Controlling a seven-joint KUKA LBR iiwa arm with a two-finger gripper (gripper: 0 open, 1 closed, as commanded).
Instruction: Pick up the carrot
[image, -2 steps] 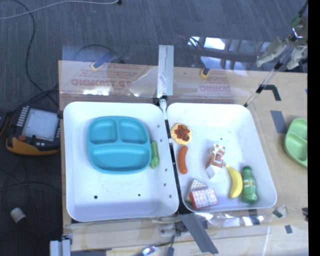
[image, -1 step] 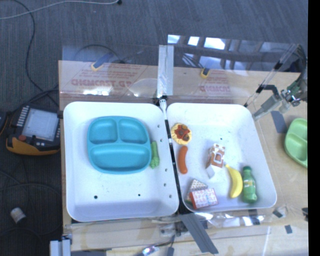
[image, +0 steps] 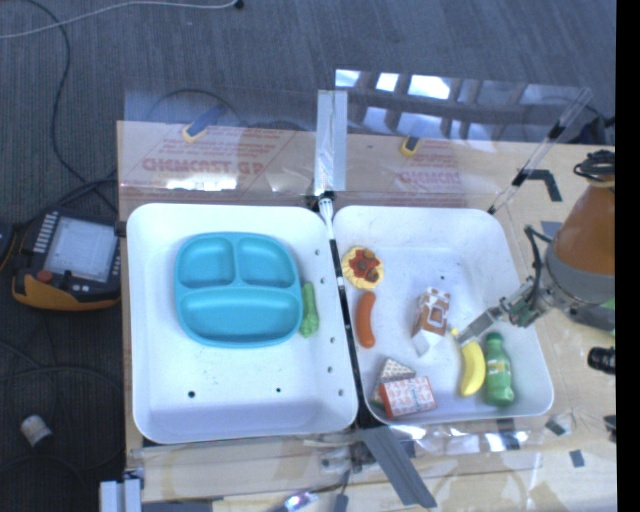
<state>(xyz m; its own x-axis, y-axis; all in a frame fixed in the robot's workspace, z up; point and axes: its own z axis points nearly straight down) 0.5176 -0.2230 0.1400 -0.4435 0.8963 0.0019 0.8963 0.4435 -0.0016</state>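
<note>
Since the gripper (image: 480, 325) sits low at the right bin's (image: 500, 235) right side w/ finger state unreadable (can't tell open or shut, nothing seen held), carrot (image: 366, 319) lies untouched near that bin's left wall, below the pizza toy (image: 362, 267). Risk: banana (image: 471, 368), green bottle (image: 497, 368) & gingerbread house (image: 432, 312) are closer, so a wrong-item grab or knock looks likely en route.

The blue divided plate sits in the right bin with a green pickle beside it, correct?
Not quite. The camera view shows the blue divided plate in the left bin, not the right one. The green pickle does lie beside it, along its right edge.
</note>
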